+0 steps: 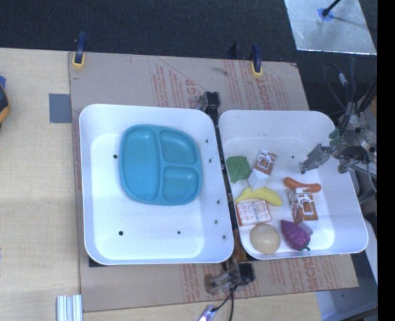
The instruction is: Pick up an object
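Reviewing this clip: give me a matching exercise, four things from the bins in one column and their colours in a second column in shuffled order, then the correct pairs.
Things:
1. divided plate in the left bin
2. banana
3. eggplant
4. hot dog

Colours:
A. purple
B. orange-red
C. light blue
D. yellow

Pairs: 1-C, 2-D, 3-A, 4-B
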Motion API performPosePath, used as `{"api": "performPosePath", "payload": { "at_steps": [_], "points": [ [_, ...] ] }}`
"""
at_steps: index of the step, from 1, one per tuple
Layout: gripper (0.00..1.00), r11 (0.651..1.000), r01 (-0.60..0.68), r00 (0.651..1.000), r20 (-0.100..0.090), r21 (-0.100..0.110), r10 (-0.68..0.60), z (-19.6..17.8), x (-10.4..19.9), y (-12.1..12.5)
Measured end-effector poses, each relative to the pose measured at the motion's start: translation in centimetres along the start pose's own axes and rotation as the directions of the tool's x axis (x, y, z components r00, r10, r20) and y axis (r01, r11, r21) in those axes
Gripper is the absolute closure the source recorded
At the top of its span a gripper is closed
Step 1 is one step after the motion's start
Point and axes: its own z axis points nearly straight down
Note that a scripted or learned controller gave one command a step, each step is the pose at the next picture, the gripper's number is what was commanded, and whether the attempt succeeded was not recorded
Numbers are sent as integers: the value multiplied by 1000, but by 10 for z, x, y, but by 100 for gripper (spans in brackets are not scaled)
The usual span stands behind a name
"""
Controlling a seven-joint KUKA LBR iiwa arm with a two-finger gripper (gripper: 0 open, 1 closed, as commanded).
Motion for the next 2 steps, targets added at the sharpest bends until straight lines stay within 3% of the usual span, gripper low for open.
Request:
{"api": "performPosePath", "payload": {
  "at_steps": [1,2],
  "points": [
    [0,1000,1,1000,0,2,-1,141,9,2],
    [100,1000,4,1000,3,2,-4,131,7,2]
  ]
}}
